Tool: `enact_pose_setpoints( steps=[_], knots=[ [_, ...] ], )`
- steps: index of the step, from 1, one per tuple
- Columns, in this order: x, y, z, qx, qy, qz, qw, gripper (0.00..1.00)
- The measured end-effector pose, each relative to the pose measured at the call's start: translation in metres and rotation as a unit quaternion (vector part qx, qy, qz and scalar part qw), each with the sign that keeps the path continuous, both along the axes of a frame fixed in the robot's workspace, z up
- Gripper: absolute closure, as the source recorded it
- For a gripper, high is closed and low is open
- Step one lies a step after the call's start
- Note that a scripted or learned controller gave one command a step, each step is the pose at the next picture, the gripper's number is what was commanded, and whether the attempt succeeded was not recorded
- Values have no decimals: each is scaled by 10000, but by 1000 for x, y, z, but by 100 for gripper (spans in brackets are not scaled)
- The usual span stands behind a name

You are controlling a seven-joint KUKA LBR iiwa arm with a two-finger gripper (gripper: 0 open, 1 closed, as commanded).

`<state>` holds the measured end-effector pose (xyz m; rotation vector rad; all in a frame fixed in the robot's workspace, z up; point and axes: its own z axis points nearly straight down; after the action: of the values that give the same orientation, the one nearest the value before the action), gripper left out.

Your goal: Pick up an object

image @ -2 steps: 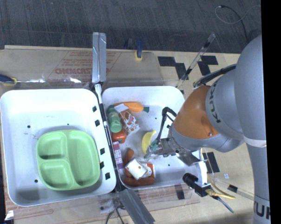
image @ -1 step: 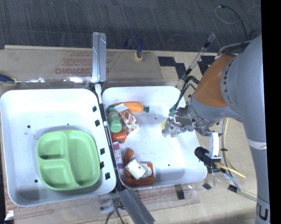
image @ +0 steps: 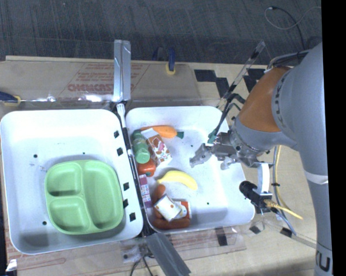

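Note:
The right bin (image: 216, 210) holds a yellow banana (image: 177, 179), an orange carrot (image: 161, 131), a green bottle (image: 141, 149), a red-and-white carton (image: 158, 150) and a small white-and-red box (image: 170, 209) on something orange-red. My gripper (image: 200, 156) hovers over the right half of this bin, right of the banana and carton, its grey fingers pointing left. Nothing shows between the fingers.
The left bin (image: 24, 135) holds a green divided tray (image: 84, 195). A metal clamp (image: 122, 71) stands at the back between the bins. Cables and rods (image: 244, 74) run behind the arm at the right. Cardboard lies under both bins.

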<state>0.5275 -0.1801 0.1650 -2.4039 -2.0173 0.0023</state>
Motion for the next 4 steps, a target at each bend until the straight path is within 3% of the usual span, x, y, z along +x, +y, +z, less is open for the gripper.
enact_pose_setpoints(
  steps=[1,2,3,4],
  knots=[
    [-15,41,-75,6,6,1003,9950,0],
    [-16,41,-65,12,20,1022,9948,100],
    [-42,35,84,-5,-18,1668,9860,100],
    [-38,51,166,-10,-27,3473,9377,100]
  ],
)
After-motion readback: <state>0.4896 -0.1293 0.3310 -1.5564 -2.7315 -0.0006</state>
